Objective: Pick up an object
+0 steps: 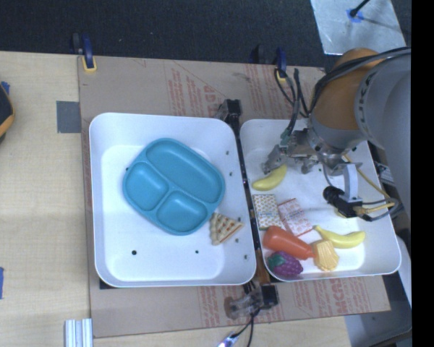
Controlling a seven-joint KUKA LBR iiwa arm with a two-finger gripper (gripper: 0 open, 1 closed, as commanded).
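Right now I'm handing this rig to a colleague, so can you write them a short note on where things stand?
Hand: low in the right bin, at its far end, just above a yellow banana; whether it grips is unclear.
Right bin also holds two cracker pieces, a carrot, purple grapes, a corn cob and a second banana.
Left bin: blue divided plate and a waffle wedge.
Done: nothing visibly lifted.
Left: grasp one object and raise it.
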